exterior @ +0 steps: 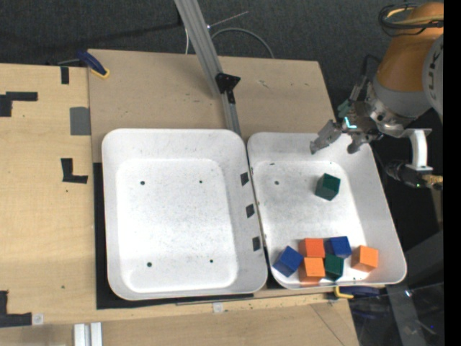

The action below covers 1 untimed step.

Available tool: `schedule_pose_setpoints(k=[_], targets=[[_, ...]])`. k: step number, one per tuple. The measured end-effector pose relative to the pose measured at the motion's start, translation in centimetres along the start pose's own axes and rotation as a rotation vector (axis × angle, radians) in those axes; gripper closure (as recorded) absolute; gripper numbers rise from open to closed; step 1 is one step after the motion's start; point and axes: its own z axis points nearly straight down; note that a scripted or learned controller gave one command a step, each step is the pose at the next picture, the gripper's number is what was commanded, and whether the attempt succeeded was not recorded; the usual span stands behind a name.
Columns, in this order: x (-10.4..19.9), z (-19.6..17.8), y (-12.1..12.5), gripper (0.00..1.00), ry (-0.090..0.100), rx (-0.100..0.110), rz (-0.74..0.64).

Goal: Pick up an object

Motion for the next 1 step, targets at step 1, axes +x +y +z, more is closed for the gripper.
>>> schedule_pose_setpoints(k=[1], targets=[[-0.01,-0.24,0.09,0.0,-0.001,-0.004,-0.001]])
